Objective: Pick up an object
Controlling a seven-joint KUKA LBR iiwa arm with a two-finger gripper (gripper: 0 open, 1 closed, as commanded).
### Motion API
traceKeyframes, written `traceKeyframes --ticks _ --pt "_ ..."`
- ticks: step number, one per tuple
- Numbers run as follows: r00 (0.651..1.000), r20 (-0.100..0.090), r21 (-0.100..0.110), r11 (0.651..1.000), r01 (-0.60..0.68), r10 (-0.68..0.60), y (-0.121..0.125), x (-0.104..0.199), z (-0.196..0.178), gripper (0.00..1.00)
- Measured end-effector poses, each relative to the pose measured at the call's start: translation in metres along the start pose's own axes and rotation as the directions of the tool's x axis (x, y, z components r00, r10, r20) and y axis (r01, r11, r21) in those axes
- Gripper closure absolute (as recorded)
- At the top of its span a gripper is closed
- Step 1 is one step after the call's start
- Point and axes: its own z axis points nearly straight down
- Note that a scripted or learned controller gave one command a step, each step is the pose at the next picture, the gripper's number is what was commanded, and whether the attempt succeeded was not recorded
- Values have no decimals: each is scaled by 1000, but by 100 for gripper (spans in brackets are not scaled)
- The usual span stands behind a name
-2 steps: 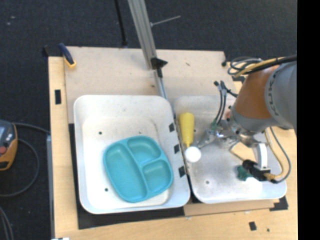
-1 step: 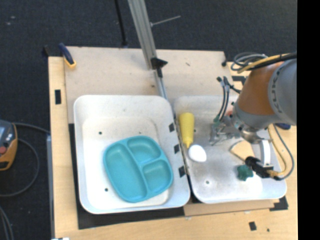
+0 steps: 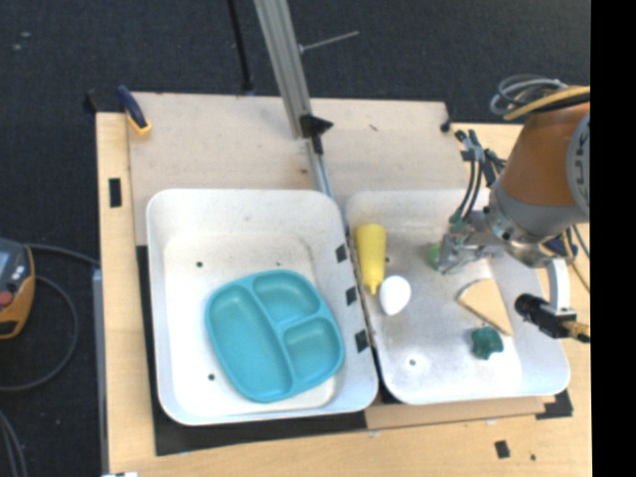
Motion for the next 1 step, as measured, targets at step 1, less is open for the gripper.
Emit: traceKeyframes --ticks 1 --pt "1000 -1 0 1000 6 -6 1 7 -49 100"
